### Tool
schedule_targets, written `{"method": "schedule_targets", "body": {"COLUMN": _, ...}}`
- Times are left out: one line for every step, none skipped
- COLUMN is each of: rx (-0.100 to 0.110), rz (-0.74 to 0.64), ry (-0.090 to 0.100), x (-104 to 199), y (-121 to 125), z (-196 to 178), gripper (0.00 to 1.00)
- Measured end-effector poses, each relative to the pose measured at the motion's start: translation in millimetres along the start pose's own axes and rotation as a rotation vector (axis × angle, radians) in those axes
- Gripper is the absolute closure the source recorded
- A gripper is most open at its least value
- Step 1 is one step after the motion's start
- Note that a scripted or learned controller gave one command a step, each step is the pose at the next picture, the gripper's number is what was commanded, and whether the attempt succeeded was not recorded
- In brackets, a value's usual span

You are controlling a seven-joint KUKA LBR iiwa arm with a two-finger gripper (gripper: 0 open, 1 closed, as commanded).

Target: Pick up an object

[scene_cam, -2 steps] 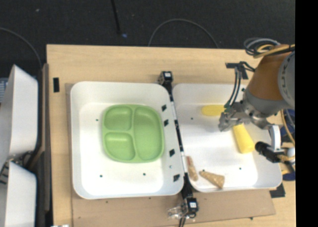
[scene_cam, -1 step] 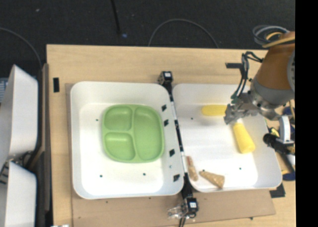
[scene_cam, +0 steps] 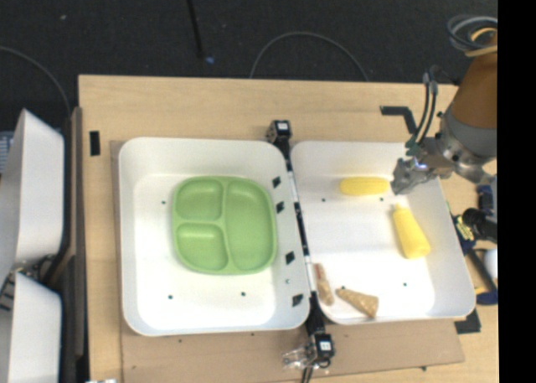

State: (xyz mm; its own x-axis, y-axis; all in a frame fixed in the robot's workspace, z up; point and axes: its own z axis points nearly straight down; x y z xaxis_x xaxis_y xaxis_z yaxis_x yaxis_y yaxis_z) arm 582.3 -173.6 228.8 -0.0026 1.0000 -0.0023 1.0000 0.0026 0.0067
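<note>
From above I see two white bins side by side: the left bin (scene_cam: 134,230) holds a green divided plate (scene_cam: 224,224), the right bin (scene_cam: 360,239) two yellow pieces and two tan scraps (scene_cam: 345,296) by its near-left corner. My gripper (scene_cam: 405,177) hovers beside the upper yellow piece (scene_cam: 363,186), grip unclear; the other yellow piece (scene_cam: 411,233) lies below it.
</note>
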Motion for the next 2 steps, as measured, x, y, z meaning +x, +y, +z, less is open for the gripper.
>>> {"method": "schedule_targets", "body": {"rx": 0.003, "rz": -0.005, "ry": 0.003, "x": 54, "y": -4, "z": -14, "gripper": 1.0}}
{"method": "schedule_targets", "body": {"rx": 0.005, "rz": -0.004, "ry": 0.004, "x": 102, "y": -16, "z": -23, "gripper": 1.0}}
